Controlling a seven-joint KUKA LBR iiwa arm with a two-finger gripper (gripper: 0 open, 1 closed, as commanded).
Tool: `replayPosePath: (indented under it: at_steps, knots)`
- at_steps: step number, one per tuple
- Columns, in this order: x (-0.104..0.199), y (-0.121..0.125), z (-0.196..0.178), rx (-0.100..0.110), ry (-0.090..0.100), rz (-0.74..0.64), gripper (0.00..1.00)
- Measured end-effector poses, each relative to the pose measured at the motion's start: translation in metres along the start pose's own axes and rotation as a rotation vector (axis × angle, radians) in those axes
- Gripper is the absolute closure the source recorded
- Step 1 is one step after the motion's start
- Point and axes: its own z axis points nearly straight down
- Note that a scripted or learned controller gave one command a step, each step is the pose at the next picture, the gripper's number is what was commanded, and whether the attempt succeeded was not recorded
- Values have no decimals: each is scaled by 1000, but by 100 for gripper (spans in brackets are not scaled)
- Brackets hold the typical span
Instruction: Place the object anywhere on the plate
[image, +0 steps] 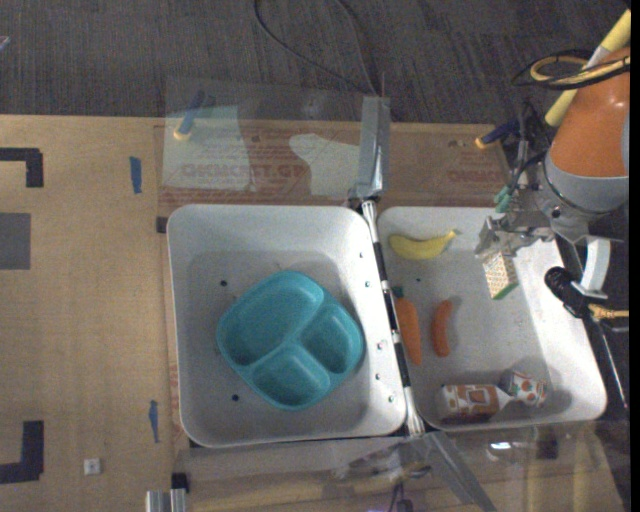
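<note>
Pincer grips a sponge over the right bin's one-o'clock corner; plate bare, transfer remains.

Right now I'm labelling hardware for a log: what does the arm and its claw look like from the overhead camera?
The arm is grey with a broad, rounded orange band above the wrist. Black and yellow cables loop beside it at the top right. The claw is a small grey metal assembly, with thin wires running along its mount.
</note>
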Motion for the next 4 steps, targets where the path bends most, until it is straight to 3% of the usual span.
replayPosePath:
  at_steps: [1,2,3,4]
  knots:
    - [109,9,-6,-1,2,19,100]
    - [182,-4,28,3,2,66,100]
    - [181,-4,28,3,2,66,0]
    - [207,3,28,-2,1,-51,0]
